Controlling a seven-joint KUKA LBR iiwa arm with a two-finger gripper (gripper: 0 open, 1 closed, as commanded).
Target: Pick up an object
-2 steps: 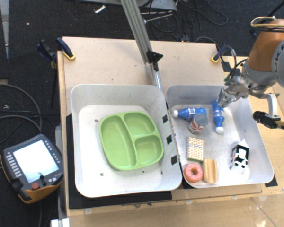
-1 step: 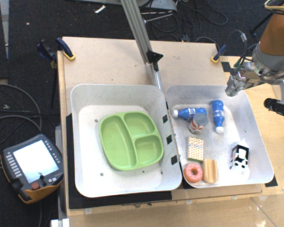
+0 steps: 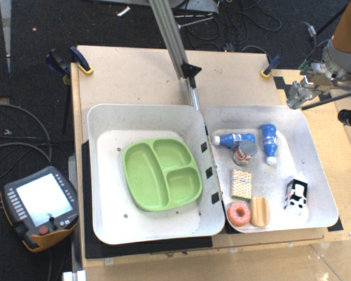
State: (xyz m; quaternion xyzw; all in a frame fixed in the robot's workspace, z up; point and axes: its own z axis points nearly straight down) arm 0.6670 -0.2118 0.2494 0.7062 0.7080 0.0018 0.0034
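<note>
Crowded in the right bin (image 3: 316, 157) — two blue bottles (image 3: 269, 142), donut (image 3: 240, 214), checkered packet (image 3: 241, 184), cow toy (image 3: 296, 195). Touching neighbours, so likely to slip or drag along. Gripper (image 3: 293, 96) above bin's far corner; jaw state impossible to tell.

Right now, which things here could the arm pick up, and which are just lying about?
For the job, in the right bin:
two blue bottles
pink donut
checked packet
black-and-white cow toy
end effector

Lying about:
green divided plate
teach pendant
clamps
</note>
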